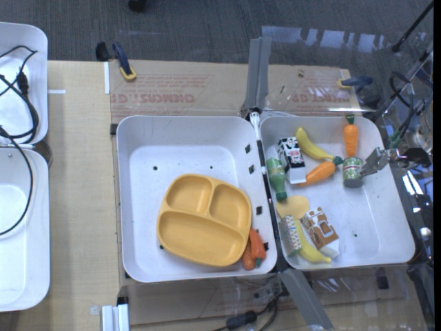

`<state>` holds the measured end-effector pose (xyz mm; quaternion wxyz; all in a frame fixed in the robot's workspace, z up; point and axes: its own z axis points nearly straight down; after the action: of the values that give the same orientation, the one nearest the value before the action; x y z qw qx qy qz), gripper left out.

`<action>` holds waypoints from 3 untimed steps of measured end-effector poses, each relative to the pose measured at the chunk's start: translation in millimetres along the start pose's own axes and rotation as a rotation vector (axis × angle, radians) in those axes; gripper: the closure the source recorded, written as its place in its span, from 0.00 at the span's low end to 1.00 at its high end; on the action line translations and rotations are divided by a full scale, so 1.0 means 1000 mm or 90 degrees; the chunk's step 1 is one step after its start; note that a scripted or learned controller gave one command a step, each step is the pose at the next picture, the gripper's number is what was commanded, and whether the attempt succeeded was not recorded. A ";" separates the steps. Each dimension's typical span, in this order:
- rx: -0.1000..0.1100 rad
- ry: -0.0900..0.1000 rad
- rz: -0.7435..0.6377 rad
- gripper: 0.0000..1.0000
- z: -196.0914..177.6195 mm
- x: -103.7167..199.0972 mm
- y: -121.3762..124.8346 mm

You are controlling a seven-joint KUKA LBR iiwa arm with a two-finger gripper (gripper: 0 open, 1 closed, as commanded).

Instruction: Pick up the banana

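The banana (312,145) lay in the right bin (386,243), upper middle, between a small carton (292,154) and a carrot (321,171). It looked like a light, smooth, stiff toy — best pinched across its curved middle. The gripper (373,161) sat near the bin's right wall beside a small can (353,172) — whether its claw was wide or narrow, I could not tell.

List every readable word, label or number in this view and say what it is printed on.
Red lettering on the cardboard sheet behind the bins: upside down and too blurred to read.
Print on the black-and-white carton: too small to read.
Print on the brown-and-white packet: too small to read.
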<state>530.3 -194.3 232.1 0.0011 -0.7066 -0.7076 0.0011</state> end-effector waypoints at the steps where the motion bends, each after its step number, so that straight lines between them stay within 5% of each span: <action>1: 0.000 0.000 0.000 0.00 0.000 0.000 0.000; 2: 0.000 0.000 0.041 0.00 0.058 0.028 0.052; 3: -0.002 -0.001 -0.023 0.00 0.140 0.040 0.117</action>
<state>646.9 -154.7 92.0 -0.0008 -0.6938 -0.7202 0.0004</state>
